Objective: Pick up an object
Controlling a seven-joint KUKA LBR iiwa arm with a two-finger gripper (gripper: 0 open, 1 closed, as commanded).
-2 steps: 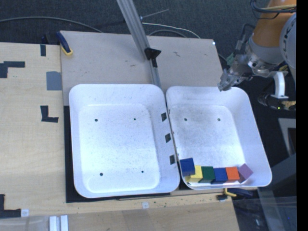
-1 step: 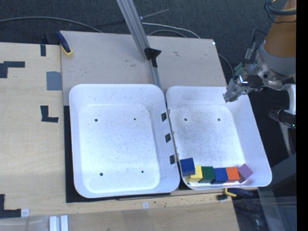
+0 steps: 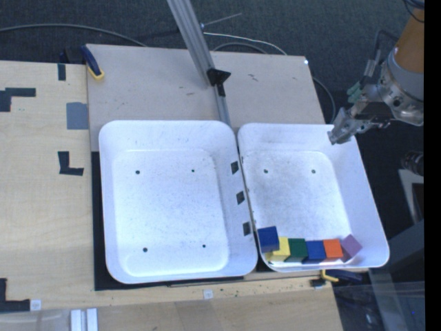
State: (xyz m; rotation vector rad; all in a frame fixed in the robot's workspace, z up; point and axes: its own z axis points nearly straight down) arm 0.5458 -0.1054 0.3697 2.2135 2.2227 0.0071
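Several small blocks lie in a row along the front wall of the right bin: a blue block, a yellow block, a green block, another blue block, an orange block and a purple block. My gripper hangs over the right bin's far right corner, well away from the blocks. Nothing shows between its fingers.
The left bin sits beside the right one, with a dark divider strip between them. A slanted metal pole rises from the back of the bench. A yellow-tipped tool lies at the back left.
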